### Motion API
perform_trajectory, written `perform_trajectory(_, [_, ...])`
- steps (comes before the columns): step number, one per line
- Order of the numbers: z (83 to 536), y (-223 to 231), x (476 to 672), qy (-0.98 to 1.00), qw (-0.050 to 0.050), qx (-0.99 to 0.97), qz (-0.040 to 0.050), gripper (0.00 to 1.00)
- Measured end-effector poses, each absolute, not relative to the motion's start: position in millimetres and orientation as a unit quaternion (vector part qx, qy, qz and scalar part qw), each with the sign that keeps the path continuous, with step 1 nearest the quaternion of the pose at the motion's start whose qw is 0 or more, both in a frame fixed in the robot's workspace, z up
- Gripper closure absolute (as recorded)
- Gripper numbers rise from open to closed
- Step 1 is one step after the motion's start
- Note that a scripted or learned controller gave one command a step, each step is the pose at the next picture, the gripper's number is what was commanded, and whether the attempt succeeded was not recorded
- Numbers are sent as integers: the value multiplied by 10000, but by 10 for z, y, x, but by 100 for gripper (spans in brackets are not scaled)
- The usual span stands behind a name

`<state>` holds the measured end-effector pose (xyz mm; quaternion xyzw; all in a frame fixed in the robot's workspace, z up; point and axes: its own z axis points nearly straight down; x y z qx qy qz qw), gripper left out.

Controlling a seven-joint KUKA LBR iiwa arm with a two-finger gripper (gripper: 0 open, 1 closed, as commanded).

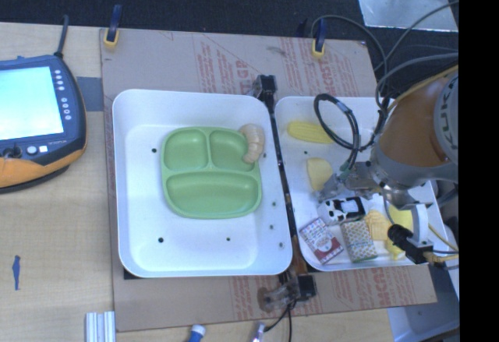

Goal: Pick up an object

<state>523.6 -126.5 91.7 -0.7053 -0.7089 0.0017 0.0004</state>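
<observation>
At the frame's right, the gripper (348,194) is hovering low in the right bin (296,111), its state impossible to tell, over a black-and-white toy (341,211) crowded by 2 packets, so it is risking a snagged neighbour.

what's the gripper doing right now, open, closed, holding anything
Gripper: low over the right bin, above the black-and-white item; whether it holds anything cannot be told.
</observation>
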Motion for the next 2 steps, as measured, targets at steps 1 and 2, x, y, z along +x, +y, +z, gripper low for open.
perform_trajectory(1, [1024,-1275,5249,-7105,-10,-7037,19,100])
perform_trajectory(2, [1023,-1274,5248,-7105,-11,-7037,19,0])
